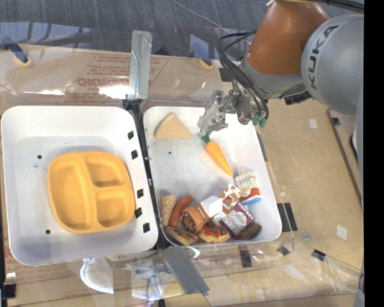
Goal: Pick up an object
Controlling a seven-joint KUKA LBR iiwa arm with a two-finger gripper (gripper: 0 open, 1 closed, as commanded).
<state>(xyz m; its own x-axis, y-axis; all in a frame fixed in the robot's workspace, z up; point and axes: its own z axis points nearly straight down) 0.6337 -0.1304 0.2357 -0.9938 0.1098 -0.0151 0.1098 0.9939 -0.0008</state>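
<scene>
Two bins sit side by side on the tabletop (307,171). The left bin (13,171) holds a divided tray (89,190) lying near its middle. In the right bin (265,171), a wedge of cheese (171,127) lies in the far left corner, and a carrot (219,157) lies just right of it, toward the middle, its top end pointing to the far edge. A heap of food items and small packets (211,217) fills the near edge of that bin. The gripper (212,121) hangs over the far edge of the right bin, between the cheese and the carrot's top.
</scene>
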